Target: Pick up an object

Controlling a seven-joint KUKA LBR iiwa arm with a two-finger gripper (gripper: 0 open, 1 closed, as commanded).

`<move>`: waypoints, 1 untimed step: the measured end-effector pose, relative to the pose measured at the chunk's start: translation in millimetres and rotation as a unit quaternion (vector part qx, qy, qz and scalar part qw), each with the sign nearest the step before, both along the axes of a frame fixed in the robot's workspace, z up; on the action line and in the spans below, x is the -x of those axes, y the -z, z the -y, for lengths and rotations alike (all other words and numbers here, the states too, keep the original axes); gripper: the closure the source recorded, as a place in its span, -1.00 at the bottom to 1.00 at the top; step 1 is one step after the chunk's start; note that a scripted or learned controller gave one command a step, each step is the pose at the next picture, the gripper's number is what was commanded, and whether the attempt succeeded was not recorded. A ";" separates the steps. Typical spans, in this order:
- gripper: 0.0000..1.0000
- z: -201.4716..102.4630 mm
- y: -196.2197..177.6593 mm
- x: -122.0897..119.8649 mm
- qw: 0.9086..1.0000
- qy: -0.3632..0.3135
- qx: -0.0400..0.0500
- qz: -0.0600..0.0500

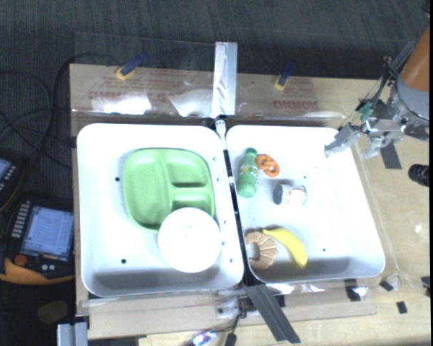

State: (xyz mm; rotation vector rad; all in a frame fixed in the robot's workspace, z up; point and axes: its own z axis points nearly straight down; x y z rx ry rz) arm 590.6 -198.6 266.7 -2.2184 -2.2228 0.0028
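The right bin holds a green bottle, an orange pretzel-like piece, a small white and grey cup on its side, a yellow banana and a tan round pastry. My gripper hangs at the bin's far right corner, above its rim, well to the right of all these objects. Nothing shows between its fingers.
The left bin holds a green divided tray with a white round plate overlapping its near corner. A metal divider post stands behind the bins. Clear plastic sheeting lies along the back of the bench.
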 end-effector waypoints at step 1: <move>-1.00 -31.2 159.4 -14.2 0.999 0.050 0.000 -0.001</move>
